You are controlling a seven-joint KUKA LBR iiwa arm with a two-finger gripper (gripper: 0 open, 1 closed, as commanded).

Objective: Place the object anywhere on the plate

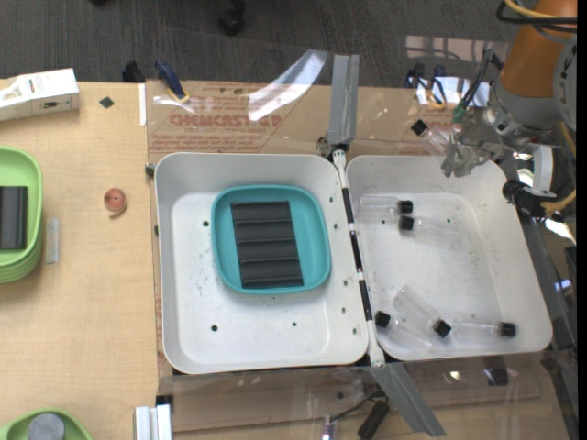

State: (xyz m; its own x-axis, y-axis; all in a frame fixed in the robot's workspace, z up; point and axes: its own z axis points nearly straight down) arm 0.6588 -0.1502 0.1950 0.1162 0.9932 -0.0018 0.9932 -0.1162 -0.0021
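A teal plate [224,246] lies in the left bin [183,319], and a black ribbed block [266,243] rests on its middle. Several clear tubes with black caps lie in the right bin [514,273]: one pair near the back left [402,214], one at the front [415,313], and a thin one at the front right [481,326]. My gripper [457,160] hangs over the back rim of the right bin, well apart from the tubes and far right of the plate. Nothing shows in it.
On the wooden bench left of the bins are a stack of green dishes [20,216], a white box [37,93] and a small red disc [114,200]. A metal bar [344,99] stands behind the seam between the bins. Cables hang by the arm at the right.
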